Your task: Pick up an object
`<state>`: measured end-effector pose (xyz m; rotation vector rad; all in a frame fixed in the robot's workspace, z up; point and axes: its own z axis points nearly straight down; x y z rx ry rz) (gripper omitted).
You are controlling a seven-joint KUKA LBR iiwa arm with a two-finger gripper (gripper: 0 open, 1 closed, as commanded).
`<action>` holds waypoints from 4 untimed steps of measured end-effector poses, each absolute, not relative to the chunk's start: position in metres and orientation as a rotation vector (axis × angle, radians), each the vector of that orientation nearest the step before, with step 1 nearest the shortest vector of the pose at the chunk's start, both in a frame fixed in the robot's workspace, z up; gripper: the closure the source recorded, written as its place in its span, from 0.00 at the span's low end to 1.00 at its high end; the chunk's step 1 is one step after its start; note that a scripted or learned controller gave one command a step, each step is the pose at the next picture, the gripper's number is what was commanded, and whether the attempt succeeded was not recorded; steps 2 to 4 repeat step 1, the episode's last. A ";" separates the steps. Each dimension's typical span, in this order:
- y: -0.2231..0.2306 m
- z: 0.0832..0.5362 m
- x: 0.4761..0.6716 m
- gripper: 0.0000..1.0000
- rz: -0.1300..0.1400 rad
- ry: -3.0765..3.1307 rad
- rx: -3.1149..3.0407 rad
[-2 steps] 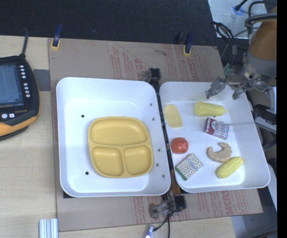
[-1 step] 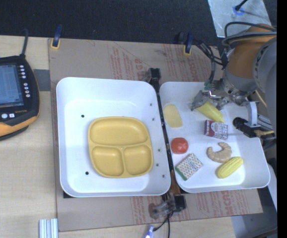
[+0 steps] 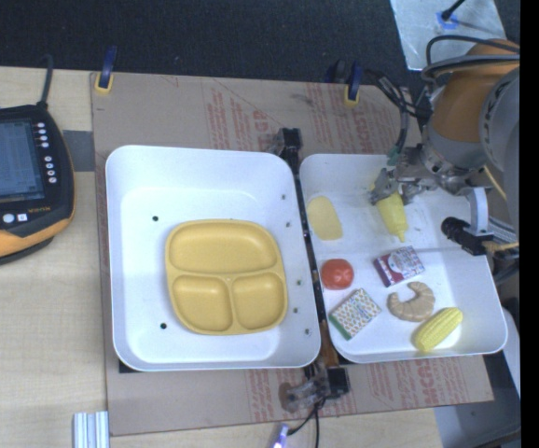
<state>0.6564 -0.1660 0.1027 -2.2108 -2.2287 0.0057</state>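
Note:
My gripper [image 3: 395,189] hangs low over the back of the right bin [image 3: 493,339], reaching in from the right. Directly under it, touching or nearly touching its tip, is a small yellow oblong object [image 3: 393,217], whose upper end is partly hidden by the gripper. Other objects lie in the same bin: a pale yellow piece [image 3: 324,217], a red tomato [image 3: 337,273], a dark red packet [image 3: 399,266], a patterned green box [image 3: 354,313], a tan croissant [image 3: 412,300] and a yellow corn cob [image 3: 436,329].
The left bin [image 3: 130,250] holds a yellow divided tray [image 3: 225,275]. A tablet controller [image 3: 13,180] lies on the bench at far left. Clamps [image 3: 290,142] join the bins at the back, and cables run behind the arm [image 3: 470,101].

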 end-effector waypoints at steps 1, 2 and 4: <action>-0.097 0.175 0.657 1.00 0.000 -2.227 -2.214; -0.097 0.175 0.657 1.00 0.000 -2.227 -2.214; -0.097 0.175 0.657 1.00 0.000 -2.227 -2.214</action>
